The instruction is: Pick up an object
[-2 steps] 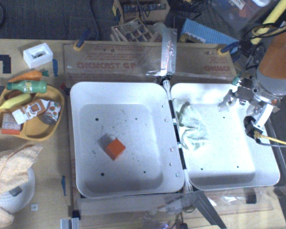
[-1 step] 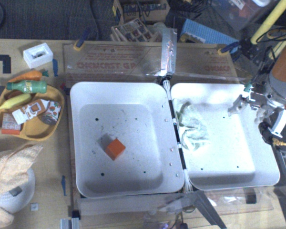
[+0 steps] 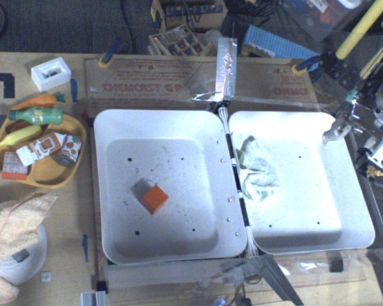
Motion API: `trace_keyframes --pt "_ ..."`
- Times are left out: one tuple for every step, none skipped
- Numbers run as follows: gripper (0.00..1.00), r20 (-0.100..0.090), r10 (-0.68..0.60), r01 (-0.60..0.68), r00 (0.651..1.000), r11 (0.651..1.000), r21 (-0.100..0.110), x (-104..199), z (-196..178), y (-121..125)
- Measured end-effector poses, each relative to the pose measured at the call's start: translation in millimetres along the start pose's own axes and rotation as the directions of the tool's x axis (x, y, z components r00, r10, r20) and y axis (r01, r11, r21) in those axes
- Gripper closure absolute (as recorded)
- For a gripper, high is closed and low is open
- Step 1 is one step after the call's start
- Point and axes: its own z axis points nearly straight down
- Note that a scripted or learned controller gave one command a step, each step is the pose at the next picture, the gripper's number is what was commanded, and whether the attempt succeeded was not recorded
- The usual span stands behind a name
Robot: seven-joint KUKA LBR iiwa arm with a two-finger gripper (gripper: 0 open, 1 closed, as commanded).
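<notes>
- Targets: a small orange cube [image 3: 156,199] lies near the middle of the left shallow white bin [image 3: 115,132]; a crumpled pale green-white cloth [image 3: 255,169] lies in the right shallow white bin [image 3: 345,190], against its left wall.
- Tool [image 3: 337,131] sits at the right bin's far right rim; whether spread or pressed together, I cannot tell.
- Advice: the cloth is nearer; descend vertically over its bunched centre and keep off the dividing wall.

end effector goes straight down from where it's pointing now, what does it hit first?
Most likely the right bin at its upper right corner: the end effector hangs over the rim there, seemingly pointing down. The crumpled cloth lies well off that line. Depth is unclear from this slant.
</notes>
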Motion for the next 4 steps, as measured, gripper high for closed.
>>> trace_keyframes --pt "0.00 0.000 0.162 -0.162 0.987 0.987 0.002 109.3 48.8 29.8" --pt "0.00 -0.001 -0.104 0.104 0.995 0.995 0.008 64.6 109.3 -15.9" --pt "0.00 -0.001 -0.176 0.176 0.984 0.984 0.001 35.7 5.0 27.4" --pt "0.00 0.000 -0.101 0.101 0.995 0.995 0.006 109.5 66.1 -67.7"
